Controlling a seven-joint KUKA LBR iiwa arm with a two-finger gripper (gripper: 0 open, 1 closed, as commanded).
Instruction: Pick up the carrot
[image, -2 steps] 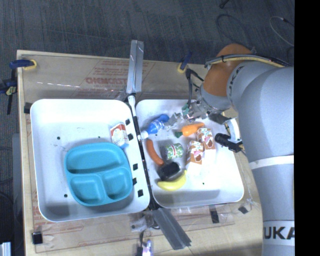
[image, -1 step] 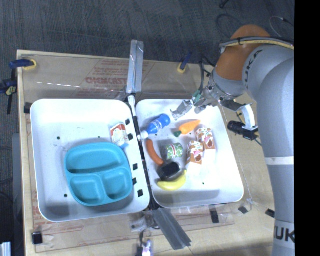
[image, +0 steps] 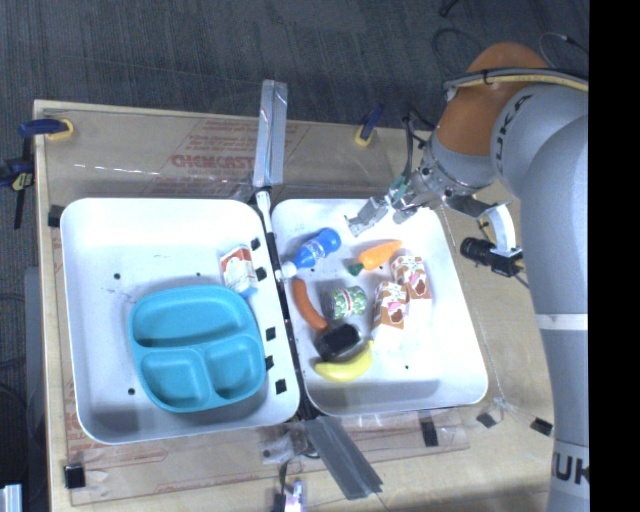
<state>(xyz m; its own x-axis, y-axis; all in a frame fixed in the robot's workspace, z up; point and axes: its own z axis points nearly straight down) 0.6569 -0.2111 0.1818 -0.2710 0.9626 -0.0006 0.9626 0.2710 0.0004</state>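
Note:
The carrot (image: 381, 254) is small and orange with a green stub at its left end. It lies in the upper middle of the right bin (image: 455, 345), pointing slightly up to the right. My gripper (image: 372, 213) hovers over the bin's far edge, just above and a little left of the carrot and apart from it. Nothing shows in the gripper. The grey arm with its orange band reaches in from the upper right.
The right bin also holds a blue bottle (image: 316, 247), a reddish sausage (image: 308, 304), a green can (image: 348, 300), a black object (image: 338, 340), a banana (image: 344, 368) and two snack cartons (image: 410, 275). The left bin holds a blue divided tray (image: 198, 347) and a small carton (image: 237, 267).

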